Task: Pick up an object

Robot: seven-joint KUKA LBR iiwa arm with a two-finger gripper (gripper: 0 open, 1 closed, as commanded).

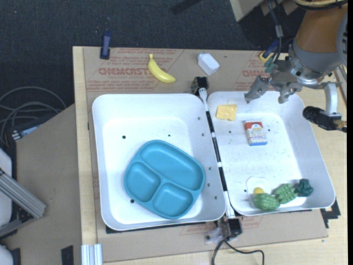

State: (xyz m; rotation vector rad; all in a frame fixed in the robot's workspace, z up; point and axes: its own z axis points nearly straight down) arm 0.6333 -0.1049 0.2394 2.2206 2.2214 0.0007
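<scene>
My gripper (pixel 269 92) hangs over the far edge of the right bin (pixel 309 148), open, with its two fingers spread and nothing between them. Below it and to the left lies a yellow cheese-like slice (pixel 226 112). A small red and white carton (pixel 255 132) lies in the middle of the same bin, nearer the camera than the fingers. At the bin's near edge sit a green knobbly toy (pixel 267 201), a small yellow piece (pixel 257 191) and a dark green toy (pixel 303 188).
The left bin (pixel 110 120) holds a blue divided plate (pixel 164 178). On the bench behind the bins lie a banana (pixel 159 70), a white block (pixel 208 63) and a blue marker (pixel 105 43). A black clamp (pixel 199 84) sits at the bins' joint.
</scene>
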